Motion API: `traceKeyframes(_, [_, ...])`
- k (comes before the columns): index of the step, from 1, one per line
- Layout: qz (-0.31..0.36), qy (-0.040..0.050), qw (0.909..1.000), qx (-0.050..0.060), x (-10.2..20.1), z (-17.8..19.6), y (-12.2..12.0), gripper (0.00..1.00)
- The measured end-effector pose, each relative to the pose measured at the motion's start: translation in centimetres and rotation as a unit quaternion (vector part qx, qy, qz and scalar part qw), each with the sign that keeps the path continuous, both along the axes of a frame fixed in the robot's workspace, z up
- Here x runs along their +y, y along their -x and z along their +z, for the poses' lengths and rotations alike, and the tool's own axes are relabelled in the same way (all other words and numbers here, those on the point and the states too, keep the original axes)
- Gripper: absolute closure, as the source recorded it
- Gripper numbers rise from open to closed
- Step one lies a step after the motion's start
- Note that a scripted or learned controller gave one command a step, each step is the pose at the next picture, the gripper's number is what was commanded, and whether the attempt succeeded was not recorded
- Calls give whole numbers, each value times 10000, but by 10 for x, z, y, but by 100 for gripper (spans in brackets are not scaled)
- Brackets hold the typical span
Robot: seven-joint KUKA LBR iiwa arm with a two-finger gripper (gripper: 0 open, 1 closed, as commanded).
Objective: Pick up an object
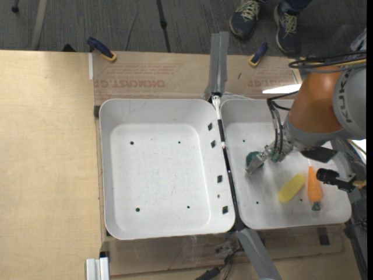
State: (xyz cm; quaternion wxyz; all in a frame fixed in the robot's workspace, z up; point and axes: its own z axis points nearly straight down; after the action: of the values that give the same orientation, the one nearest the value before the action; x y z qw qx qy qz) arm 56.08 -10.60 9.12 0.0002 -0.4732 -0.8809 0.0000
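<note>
Lying in the right bin [335,217]: a corn cob [291,188] and, just beside it, a carrot [314,188], with a small green-and-grey object [254,160] nearer the divider. Reaching in from the right, arm [317,107] angling down, gripper [273,154] hanging just beside the green object; finger spread not making out, cannot tell. Sitting alongside, the left bin [108,156].

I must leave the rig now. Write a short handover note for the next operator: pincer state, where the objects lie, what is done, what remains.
Pincer: low in the right bin, at a small green object; whether it grips it cannot be told.
Objects: yellow corn and orange carrot lie side by side, apart, near the right bin's front.
Left bin: white, beside the right one.
Done: the approach. No lift is visible.
Left: confirm a grasp, then raise one object.
</note>
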Motion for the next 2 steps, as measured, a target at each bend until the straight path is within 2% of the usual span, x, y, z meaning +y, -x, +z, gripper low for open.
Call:
traceKeyframes(1, [-183,7,9998,-12,-10,1,-76,0])
traceKeyframes(2, [-548,3,9985,-10,6,2,-26,0])
